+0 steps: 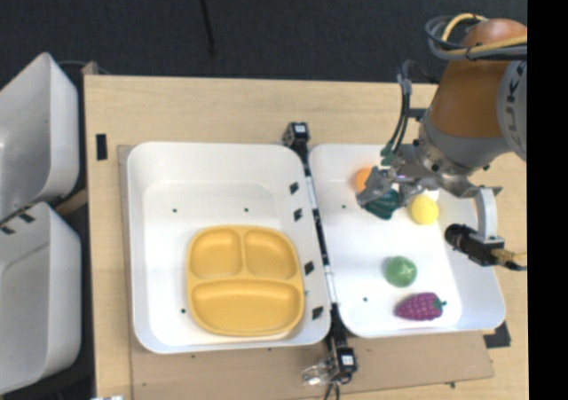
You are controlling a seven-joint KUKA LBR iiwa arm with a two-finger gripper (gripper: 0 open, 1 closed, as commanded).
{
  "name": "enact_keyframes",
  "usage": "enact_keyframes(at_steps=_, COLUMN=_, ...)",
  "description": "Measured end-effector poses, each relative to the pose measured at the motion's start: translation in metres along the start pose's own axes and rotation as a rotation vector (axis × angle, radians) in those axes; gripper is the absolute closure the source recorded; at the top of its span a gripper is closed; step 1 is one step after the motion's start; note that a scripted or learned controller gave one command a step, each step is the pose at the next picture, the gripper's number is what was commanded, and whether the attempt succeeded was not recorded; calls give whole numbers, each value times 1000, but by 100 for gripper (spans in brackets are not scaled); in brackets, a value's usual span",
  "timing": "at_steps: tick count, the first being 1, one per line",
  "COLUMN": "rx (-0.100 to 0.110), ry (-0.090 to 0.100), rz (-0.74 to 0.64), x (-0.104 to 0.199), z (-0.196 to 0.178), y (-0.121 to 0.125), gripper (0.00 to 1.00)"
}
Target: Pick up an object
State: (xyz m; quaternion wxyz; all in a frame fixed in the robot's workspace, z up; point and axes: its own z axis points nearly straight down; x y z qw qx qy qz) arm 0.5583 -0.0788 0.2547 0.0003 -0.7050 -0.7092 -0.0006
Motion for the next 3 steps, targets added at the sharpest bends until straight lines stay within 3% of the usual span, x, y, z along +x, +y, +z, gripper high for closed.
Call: enact_keyframes(at_steps=3, rx=1, ry=1, rz=-3, x=138, z=-5, y=-27, gripper=100)
